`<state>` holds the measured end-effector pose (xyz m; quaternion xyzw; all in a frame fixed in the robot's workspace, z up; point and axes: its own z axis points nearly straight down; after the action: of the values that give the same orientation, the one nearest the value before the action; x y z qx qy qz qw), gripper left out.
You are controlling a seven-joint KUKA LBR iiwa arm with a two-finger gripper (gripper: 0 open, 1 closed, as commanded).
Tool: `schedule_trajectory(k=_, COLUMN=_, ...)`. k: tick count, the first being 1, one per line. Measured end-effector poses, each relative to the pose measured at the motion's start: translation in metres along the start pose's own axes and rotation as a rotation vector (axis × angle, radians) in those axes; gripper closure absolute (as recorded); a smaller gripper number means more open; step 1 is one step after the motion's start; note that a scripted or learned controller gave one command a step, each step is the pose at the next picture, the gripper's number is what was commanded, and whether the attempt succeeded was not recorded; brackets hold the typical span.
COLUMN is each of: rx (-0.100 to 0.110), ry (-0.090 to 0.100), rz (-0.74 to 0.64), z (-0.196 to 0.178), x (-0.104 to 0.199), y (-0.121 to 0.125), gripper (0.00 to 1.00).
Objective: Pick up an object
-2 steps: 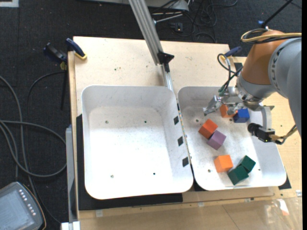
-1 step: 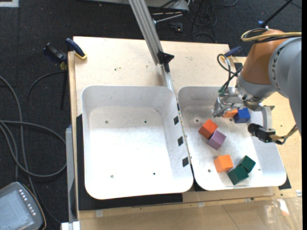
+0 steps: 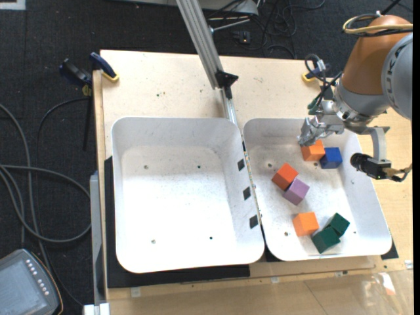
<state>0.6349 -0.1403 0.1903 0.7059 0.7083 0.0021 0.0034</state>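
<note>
The right bin [image 3: 367, 205] holds several blocks. An orange block [image 3: 314, 151] lies at the back, touching a blue block [image 3: 331, 157]. Nearer the middle are a second orange block [image 3: 285, 176] and a purple block [image 3: 296, 191]. At the front lie a third orange block [image 3: 305, 223] and two green blocks [image 3: 331, 233]. My gripper [image 3: 309, 137] hangs right over the back orange block, its tips at the block's top edge. The grey wrist hides how the fingers stand.
The left bin [image 3: 131, 143] sits beside the right one, sharing a middle rim. A metal pole [image 3: 200, 31] slants down to the bench behind the bins. Clamps [image 3: 102, 67] grip the bench's back corners. Cables lie on the floor at left.
</note>
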Motion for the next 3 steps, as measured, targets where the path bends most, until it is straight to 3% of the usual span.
schedule_trajectory(k=2, rx=0.000, ry=0.000, rz=0.000, z=-0.110, x=-0.008, y=0.011, gripper=1.00)
schedule_trajectory(k=3, rx=0.007, ry=0.003, rz=-0.004, z=-0.106, x=0.044, y=0.017, gripper=1.00)
